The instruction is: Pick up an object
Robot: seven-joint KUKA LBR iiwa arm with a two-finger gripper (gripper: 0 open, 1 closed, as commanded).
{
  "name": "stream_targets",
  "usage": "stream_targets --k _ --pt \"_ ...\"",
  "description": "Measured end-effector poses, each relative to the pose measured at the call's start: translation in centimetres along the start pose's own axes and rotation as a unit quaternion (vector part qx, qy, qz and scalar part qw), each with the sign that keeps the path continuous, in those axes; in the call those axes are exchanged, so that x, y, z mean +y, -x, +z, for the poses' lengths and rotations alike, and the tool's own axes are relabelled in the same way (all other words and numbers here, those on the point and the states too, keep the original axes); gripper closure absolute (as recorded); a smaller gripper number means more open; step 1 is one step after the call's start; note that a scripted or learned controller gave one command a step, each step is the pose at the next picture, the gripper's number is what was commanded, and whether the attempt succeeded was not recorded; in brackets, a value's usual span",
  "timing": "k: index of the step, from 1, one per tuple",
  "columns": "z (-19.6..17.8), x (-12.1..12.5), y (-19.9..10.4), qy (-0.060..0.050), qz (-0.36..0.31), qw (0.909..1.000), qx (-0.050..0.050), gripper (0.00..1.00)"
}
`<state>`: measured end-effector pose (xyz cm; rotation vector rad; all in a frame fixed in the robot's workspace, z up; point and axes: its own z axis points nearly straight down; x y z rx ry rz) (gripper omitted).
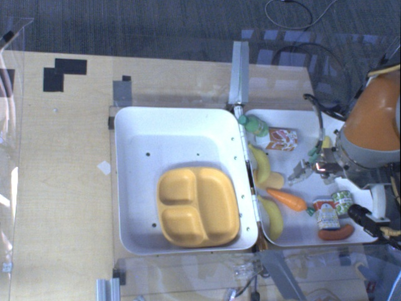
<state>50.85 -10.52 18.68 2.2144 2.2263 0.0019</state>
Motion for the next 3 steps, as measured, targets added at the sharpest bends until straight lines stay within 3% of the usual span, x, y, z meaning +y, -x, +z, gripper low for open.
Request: stream_targets --k 1,2,3 --pt "9.8 -1.8 -1.3 0.005 -0.092 0.9957 -0.001 0.00" --pt "8.6 -1.4 -1.3 0.009 -0.093 0.9957 -0.001 1.00" --pt "-4.0 -1.9 -10.1 0.001 -0.066 0.9978 0.000 1.00"
